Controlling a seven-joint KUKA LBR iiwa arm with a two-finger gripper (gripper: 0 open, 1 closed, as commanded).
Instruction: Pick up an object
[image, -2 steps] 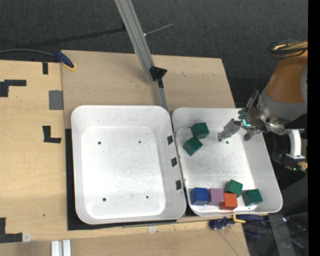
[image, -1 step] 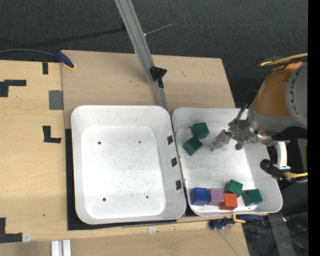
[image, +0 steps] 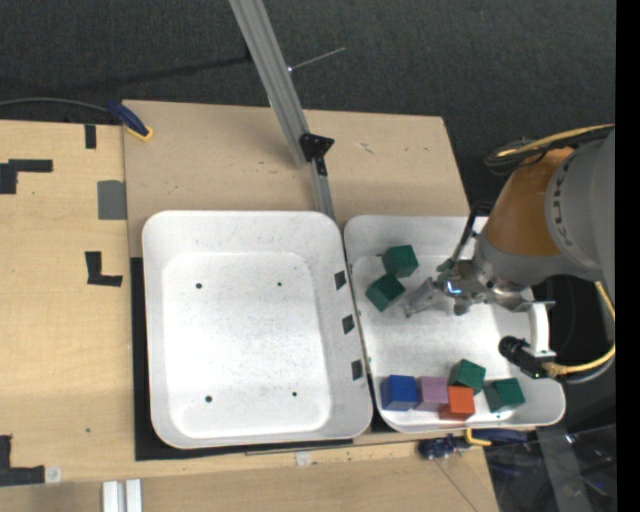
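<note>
My gripper (image: 430, 289) hangs low over the middle of the right white bin (image: 420, 232). It is open, and only bin floor shows between its fingers. Two dark green blocks lie just to its left: one (image: 385, 292) close beside the lower fingertip, the other (image: 400, 260) a little farther back. Along the bin's front wall sit a blue block (image: 400, 391), a purple block (image: 434, 390), an orange block (image: 460, 402) and two more green blocks (image: 467, 374) (image: 504, 394).
The left white bin (image: 160, 240) adjoins the right one. A slanted metal bar (image: 285, 90) runs down from the top to the gap between the bins. The arm's orange band (image: 525, 205) and grey body cover the right bin's right side.
</note>
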